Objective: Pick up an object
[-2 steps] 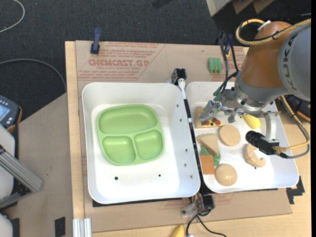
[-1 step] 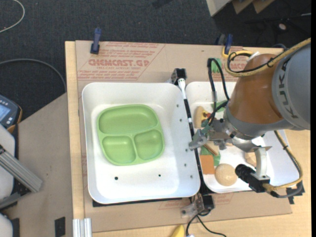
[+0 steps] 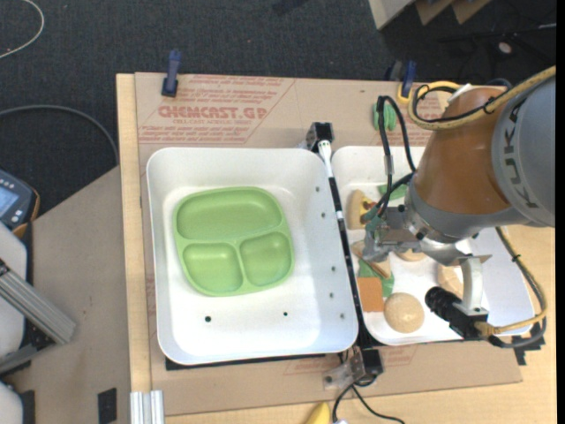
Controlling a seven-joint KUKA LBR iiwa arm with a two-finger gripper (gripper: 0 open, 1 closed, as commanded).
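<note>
The arm (image 3: 481,162) reaches down into the right bin (image 3: 521,281), and its gripper (image 3: 381,253) is low among the objects there, near the left wall of this bin. The wrist covers the gripper, so I cannot tell its state, and I see no object lifted; I judge that the pick is not yet done and the lifting remains. The candidates lie close around the gripper: a round tan object (image 3: 403,312) at the front of the bin, an orange block (image 3: 372,295) just beside it, and a pale piece (image 3: 357,208) further back. The left bin (image 3: 177,325) holds only a green divided plate (image 3: 234,239), well apart from the arm. Both bins rest on a brown cardboard sheet (image 3: 212,104) held with blue clamps (image 3: 171,71), and dark carpet (image 3: 221,16) with cables surrounds the bench.
</note>
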